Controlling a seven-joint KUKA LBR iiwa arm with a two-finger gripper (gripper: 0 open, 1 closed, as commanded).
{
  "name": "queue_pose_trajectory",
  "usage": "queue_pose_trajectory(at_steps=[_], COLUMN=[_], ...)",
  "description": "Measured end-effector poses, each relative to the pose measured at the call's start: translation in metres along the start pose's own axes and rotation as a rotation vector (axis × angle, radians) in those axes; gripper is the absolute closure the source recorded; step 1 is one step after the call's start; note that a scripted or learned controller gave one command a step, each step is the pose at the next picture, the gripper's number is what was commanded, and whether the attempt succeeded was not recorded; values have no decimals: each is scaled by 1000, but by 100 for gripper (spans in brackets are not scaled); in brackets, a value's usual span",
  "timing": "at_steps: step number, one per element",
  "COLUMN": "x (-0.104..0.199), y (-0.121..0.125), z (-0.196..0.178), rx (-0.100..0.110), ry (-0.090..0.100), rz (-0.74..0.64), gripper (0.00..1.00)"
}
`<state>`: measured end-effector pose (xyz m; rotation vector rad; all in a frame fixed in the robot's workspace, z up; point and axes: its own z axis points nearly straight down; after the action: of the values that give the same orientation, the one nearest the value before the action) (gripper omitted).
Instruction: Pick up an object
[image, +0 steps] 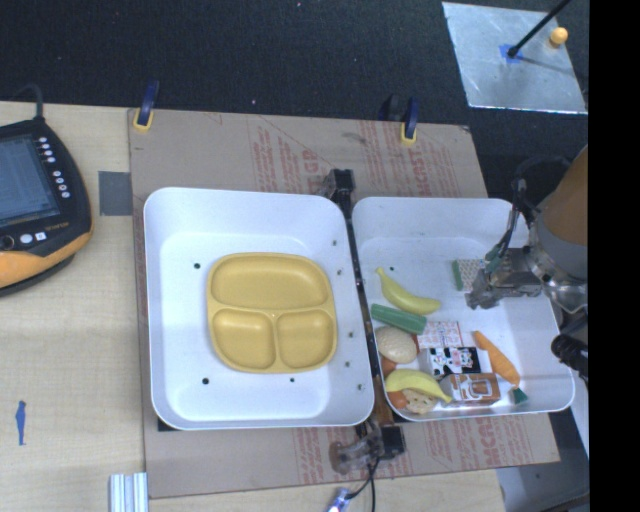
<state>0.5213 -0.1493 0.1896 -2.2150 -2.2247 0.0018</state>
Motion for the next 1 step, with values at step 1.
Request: queue_pose_trajectory(at_steps=[1], x=[57], y=[52], z=[-15], rx=[0], ry=[1], rz=[1], gripper=[100])
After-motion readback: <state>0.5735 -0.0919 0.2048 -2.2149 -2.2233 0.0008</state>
